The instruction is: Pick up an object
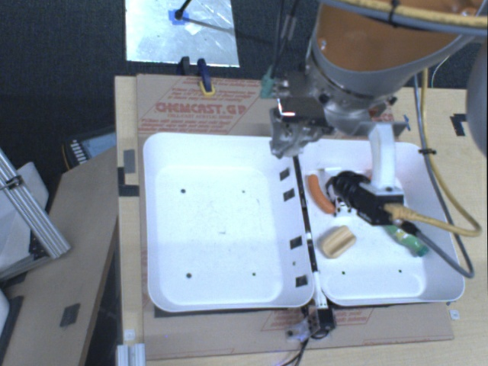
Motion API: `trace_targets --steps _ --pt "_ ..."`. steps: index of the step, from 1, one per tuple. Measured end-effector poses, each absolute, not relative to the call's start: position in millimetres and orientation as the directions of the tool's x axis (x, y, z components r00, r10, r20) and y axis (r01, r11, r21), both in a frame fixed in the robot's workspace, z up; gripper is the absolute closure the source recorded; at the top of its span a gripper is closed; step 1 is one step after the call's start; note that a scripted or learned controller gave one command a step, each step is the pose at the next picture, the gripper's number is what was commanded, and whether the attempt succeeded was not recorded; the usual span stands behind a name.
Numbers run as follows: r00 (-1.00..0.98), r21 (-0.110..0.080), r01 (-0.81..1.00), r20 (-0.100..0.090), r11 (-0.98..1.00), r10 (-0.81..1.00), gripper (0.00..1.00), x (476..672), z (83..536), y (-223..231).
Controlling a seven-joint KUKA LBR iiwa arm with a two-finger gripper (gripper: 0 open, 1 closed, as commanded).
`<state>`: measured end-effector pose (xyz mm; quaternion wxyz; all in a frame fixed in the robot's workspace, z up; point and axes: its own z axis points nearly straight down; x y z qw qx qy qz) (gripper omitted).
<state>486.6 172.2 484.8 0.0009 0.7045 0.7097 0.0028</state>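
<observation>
Camera view is showing me both white bins from above. The gripper (290, 142) is hanging at the twelve o'clock end of the wall where the left bin (213, 227) and the right bin (374, 277) are meeting. I cannot tell if it is clenched or released.

The things to pick are all lying in the right bin. An orange sausage shape (320, 194) is lying at about ten o'clock in that bin, near the middle wall. A tan block (337, 242) is lying at about eight o'clock, close to the orange shape but apart from it. A small green thing (409, 239) is lying on the three o'clock side. The gripper is sitting at about eleven o'clock from the orange shape, near it but not touching it.

The big grey and orange arm (381, 29) is reaching in from two o'clock and is covering the twelve o'clock end of the right bin.

Brown cardboard (198, 107) with red letters is lying under both bins. A blue clamp (204, 76) is sitting at twelve o'clock from the left bin, on the cardboard's edge. A shiny silver sheet (152, 29) is lying beyond it. A metal rail (30, 212) is leaning at nine o'clock, beside the bench.
</observation>
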Motion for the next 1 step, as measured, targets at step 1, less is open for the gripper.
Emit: trace_targets --steps 1 --pt "-0.009 0.007 1.0 0.004 0.009 1.0 1.0 486.2 538.0 216.3"
